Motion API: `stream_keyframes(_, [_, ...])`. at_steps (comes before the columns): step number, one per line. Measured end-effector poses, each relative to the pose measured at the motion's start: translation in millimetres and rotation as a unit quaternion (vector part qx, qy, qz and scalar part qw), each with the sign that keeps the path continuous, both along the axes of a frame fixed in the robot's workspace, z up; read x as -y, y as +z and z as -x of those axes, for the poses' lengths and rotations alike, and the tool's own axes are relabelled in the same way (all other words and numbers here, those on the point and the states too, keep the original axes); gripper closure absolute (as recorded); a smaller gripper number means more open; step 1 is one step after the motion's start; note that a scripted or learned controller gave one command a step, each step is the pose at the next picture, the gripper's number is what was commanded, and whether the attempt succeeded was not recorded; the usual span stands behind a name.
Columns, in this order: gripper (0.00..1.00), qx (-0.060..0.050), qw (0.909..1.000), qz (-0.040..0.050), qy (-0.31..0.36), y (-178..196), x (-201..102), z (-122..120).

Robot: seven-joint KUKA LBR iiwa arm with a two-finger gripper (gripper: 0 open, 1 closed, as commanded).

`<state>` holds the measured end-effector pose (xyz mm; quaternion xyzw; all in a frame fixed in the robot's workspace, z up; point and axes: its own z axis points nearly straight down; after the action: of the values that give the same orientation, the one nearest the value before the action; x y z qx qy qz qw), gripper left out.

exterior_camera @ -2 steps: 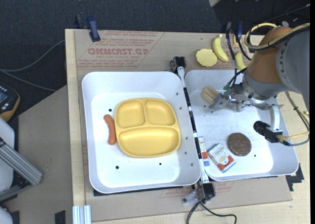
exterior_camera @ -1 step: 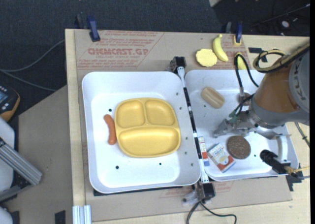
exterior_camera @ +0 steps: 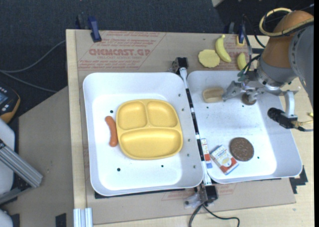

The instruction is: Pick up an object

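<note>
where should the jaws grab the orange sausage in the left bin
Grip the sausage across its narrow middle, coming straight down from above. It lies flat and lengthwise beside the yellow tray, so the jaws should close left-right, with one jaw slipping into the thin gap by the tray's rim.

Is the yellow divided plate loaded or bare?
Bare: all three sections of the yellow plate show plain yellow. The hot dog lies beside it.
</note>
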<state>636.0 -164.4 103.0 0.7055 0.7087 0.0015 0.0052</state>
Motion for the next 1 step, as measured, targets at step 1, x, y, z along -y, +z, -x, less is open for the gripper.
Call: stream_keyframes(1, [0.00,-0.002,1.0000,-0.0021,-0.003,19.8,62.0,-32.0])
